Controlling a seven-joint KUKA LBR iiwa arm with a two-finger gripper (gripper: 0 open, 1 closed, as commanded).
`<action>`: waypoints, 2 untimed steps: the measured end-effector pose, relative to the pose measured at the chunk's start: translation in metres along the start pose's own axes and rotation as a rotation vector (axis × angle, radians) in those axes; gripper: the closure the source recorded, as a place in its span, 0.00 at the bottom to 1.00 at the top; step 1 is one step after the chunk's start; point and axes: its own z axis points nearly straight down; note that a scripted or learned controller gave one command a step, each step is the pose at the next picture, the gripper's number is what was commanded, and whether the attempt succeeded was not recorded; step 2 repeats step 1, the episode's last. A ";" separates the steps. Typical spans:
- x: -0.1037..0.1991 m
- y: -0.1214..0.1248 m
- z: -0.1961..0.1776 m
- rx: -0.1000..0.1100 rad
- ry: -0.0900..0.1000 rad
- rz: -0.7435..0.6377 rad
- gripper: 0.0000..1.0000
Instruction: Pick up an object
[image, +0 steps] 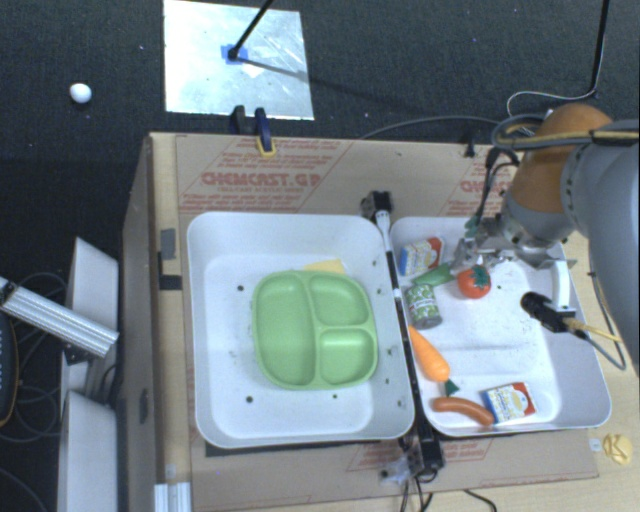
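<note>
over the right bin (590, 395) the gripper (474, 252) hovers just above the tomato (474, 283), beside a green can (424, 306) and a carton (418, 254); whether the fingers are open or closed cannot be told. the approach looks in hand; next, a short descent and a squeeze on the tomato

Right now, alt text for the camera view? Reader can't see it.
A grey robot arm reaches in from the right, its gripper low over the right bin, beside a tomato. That bin also holds a carrot, a sausage, a can and small cartons. The left bin holds a green divided tray.
</note>
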 end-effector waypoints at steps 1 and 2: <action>0.080 -0.082 -0.155 -0.001 0.003 0.004 1.00; 0.080 -0.082 -0.155 -0.001 0.003 0.004 1.00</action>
